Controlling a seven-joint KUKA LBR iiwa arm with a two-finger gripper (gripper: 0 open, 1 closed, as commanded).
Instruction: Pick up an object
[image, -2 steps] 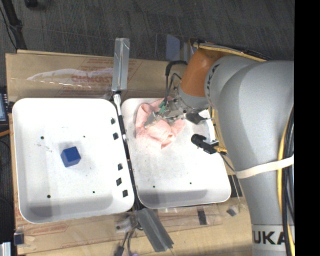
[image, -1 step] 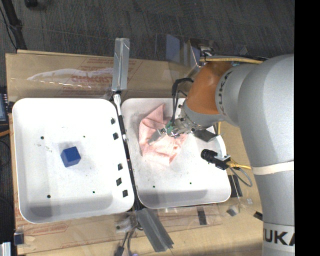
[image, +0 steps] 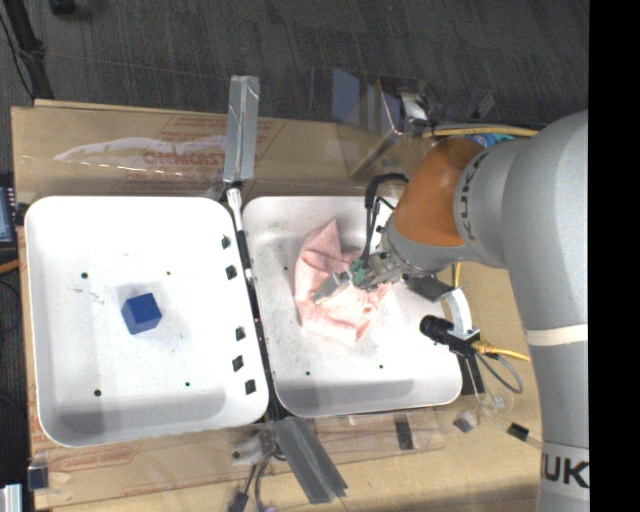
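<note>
The arm bends in low over the right bin, its gripper down on the pink cloth; whether the fingers are spread or pinching, I cannot tell. A blue cube sits in the bin left of it.

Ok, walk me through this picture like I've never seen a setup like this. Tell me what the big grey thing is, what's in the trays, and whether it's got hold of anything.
One camera looks down at a slant on a bench. The big grey thing with the orange band is a robot arm, reaching in from the picture's right. At its end is a gripper, the part that grasps. Two shallow white bins sit side by side. The left bin holds a small blue cube. The right bin holds a crumpled pink cloth. The gripper is down over the cloth, but the picture is too coarse to tell whether it has hold of it.
</note>
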